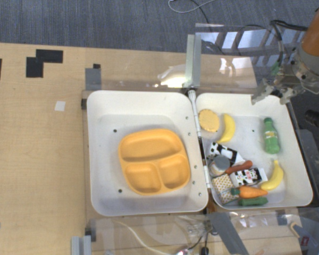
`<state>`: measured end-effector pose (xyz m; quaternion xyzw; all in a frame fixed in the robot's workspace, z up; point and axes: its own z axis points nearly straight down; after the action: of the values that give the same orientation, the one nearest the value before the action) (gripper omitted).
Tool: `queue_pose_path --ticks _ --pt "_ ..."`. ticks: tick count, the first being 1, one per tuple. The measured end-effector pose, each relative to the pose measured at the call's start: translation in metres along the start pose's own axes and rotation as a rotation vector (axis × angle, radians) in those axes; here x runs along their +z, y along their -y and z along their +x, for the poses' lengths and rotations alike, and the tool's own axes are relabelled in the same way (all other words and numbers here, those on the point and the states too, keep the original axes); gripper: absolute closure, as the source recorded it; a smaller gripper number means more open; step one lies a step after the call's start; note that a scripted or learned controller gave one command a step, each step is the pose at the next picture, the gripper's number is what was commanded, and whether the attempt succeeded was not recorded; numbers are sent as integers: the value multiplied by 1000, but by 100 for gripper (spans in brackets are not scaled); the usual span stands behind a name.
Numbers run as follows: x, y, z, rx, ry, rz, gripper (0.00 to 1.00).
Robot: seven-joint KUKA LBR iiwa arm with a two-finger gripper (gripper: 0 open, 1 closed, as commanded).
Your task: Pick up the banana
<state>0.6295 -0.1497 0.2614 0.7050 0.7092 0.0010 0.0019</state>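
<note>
Two shallow white bins sit side by side on a wooden bench, seen from above at a slant. The left bin (101,142) holds one item: an orange-yellow divided tray (154,161) with three compartments, lying flat near the bin's middle.

The right bin (295,142) holds the clutter. Two bananas are in it. One banana (228,129) lies near the bin's upper left, just beside a single round tan cracker-like disc (209,120). The second banana (274,176) curves along the lower right, near the bin's front wall. One green bottle (270,135) lies on its side toward the right wall, well apart from the first banana and above the second. At the lower left is a heap of small items: one black-and-white patterned carton (224,153), one red sausage-shaped piece (239,168), one small printed box (250,177), one checked tan packet (222,184) and one carrot (252,192) with a green end, all touching or overlapping.

The gripper (271,92) of the grey arm with its orange band hangs over the bin's upper right corner, above the back rim, well clear of both bananas. Whether its jaws are apart or together cannot be told from this angle, and nothing is seen between them
</note>
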Motion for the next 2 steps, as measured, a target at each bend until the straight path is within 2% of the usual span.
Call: queue_pose_path --ticks 1,2 --pt "155 5 18 -2 -1 2 0" --pt "171 9 55 -220 1 -8 0"
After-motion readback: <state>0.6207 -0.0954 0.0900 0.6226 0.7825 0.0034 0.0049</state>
